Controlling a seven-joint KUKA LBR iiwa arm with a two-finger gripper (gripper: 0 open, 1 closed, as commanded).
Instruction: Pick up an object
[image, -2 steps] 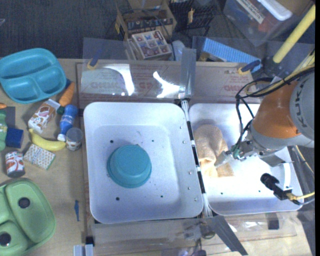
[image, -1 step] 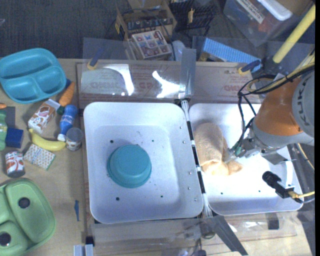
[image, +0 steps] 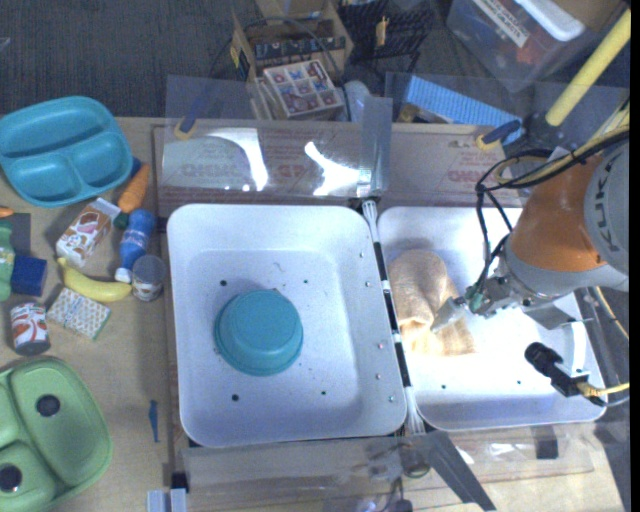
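— What sits in the bins?
— Nearest, the left bin (image: 190, 300) holds a teal bowl (image: 259, 331), upside down. The right bin (image: 440, 400) holds a tan bread-like lump (image: 420, 290).
— And the pincer (image: 452, 313)?
— Low in the right bin, its tip touching the lump; open or closed, I cannot tell.
— Further off?
— On the tabletop (image: 130, 420), left: a banana (image: 92, 283), then a teal tray (image: 66, 148).

Wooden table (image: 120, 300), dark carpet floor (image: 90, 50) behind it. Clear glare-streaked panel (image: 260, 160) at the bins' far edge. Cluttered box (image: 295, 70) on floor. Bright light washes over the right bin (image: 480, 385).
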